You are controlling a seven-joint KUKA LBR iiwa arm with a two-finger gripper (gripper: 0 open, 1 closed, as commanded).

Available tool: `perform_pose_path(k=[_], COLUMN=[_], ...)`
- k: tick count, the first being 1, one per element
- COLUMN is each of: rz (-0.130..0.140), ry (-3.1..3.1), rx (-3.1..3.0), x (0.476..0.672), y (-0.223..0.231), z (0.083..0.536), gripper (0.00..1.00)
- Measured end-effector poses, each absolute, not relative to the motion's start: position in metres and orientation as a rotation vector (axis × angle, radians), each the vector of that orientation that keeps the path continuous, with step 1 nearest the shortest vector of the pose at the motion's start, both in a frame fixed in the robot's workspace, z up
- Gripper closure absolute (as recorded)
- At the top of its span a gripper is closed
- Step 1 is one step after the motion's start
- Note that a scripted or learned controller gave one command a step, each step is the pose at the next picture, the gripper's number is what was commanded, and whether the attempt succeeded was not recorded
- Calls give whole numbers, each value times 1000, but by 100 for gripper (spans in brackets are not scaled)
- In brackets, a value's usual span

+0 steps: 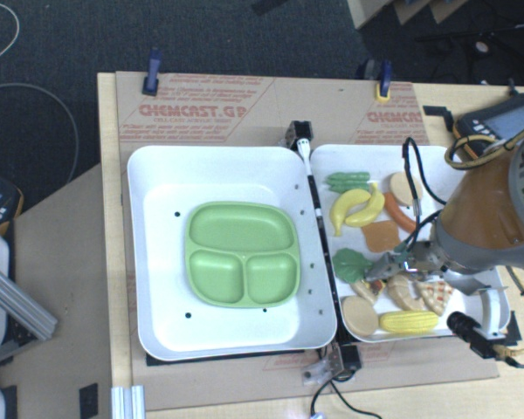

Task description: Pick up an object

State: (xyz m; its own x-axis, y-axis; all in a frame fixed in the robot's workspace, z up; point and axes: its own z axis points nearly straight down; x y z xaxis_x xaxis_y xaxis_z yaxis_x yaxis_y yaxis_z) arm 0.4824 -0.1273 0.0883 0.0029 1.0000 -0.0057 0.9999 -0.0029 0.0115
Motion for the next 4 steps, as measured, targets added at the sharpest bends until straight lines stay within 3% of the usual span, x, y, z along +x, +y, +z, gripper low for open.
perform_pose_path(k=[2, 3, 4], rz=[12, 7, 7], ry=[2219, 2221, 2213], rx=[2217, 2211, 2216], x=[482, 557, 522], y=[-139, -132, -96], z=[88, 88, 89], gripper=[0, 0, 0])
